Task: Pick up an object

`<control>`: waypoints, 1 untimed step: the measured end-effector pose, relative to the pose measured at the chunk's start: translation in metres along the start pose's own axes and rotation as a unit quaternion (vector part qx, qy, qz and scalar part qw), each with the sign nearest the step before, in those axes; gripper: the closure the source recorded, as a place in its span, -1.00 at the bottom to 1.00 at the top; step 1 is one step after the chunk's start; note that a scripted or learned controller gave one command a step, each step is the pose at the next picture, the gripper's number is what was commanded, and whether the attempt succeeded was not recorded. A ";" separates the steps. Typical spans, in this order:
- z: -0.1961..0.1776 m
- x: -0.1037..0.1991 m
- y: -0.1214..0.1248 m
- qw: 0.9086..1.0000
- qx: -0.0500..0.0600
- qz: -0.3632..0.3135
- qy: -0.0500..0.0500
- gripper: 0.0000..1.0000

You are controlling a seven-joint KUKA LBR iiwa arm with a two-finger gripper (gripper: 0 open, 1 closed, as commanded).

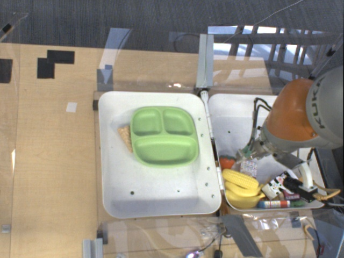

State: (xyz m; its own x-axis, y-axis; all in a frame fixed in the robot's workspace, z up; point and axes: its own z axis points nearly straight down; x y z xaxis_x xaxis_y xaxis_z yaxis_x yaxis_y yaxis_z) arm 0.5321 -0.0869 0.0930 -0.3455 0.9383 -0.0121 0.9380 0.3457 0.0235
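Note:
My gripper [251,153] reaches down into the right bin [231,114] below the grey wrist and its orange band [287,117]. It hangs right over a small clear plastic item with a label [248,167]. Just in front of that lies a bunch of yellow bananas [242,187]. A red object [227,162] peeks out at the bin's left wall. Markers and small black-and-white items [284,192] lie along the front right corner. The arm hides the middle and right of this bin.
The left bin [115,187] holds a green divided plate [163,135] with a tan, rough-textured piece [125,137] tucked against its left edge. A metal divider rail [212,144] separates the two bins. Cables run along the bench's front right.

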 end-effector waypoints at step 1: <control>-0.136 0.053 0.012 0.992 0.009 0.126 0.004 1.00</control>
State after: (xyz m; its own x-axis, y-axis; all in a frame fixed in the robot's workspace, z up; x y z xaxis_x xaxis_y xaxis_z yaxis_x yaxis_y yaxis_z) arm 0.5217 -0.0327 0.2285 -0.0993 0.9951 -0.0003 0.9950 0.0993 0.0068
